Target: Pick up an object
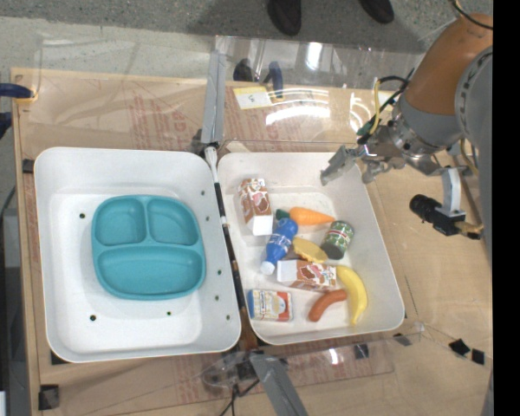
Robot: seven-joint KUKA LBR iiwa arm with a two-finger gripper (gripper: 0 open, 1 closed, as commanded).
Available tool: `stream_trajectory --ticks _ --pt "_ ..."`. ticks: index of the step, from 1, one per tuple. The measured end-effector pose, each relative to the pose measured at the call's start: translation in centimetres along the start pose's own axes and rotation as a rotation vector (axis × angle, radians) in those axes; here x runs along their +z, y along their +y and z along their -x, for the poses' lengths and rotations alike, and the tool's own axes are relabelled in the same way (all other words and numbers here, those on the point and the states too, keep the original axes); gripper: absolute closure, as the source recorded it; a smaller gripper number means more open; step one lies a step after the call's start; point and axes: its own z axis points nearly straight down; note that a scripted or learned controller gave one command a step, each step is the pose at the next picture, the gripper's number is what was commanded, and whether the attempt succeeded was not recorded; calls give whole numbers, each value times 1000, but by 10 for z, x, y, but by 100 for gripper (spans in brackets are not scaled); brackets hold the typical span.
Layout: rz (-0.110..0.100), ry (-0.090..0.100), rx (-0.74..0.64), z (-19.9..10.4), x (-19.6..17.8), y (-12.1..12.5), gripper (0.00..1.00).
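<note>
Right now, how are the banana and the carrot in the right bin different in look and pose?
The banana is yellow and curved; the carrot is orange, straight and tapered, with a green end. The banana lies near the front right corner of the right bin, running roughly front to back; the carrot lies further back, running left to right. Both look like toy food and lie flat, apart from the gripper.

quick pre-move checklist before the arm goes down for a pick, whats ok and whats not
1. Gripper carrying nothing: ok, fingers spread, nothing between them.
2. Gripper over the right bin: ok, above its far right corner.
3. Gripper above a target: not ok, the carrot and green can lie nearer the camera.
4. Objects separated: not ok, blue bottle, banana and cartons crowd together.
5. Height above the bin floor: cannot tell.
</note>
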Motion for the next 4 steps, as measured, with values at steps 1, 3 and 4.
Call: stream_trajectory --ticks 1,3,4 --pt "0 0 -25 28 98 -9 0" --pt "0 -1 -96 31 139 -27 100" --pt "4 -2 -158 1 14 -11 100"
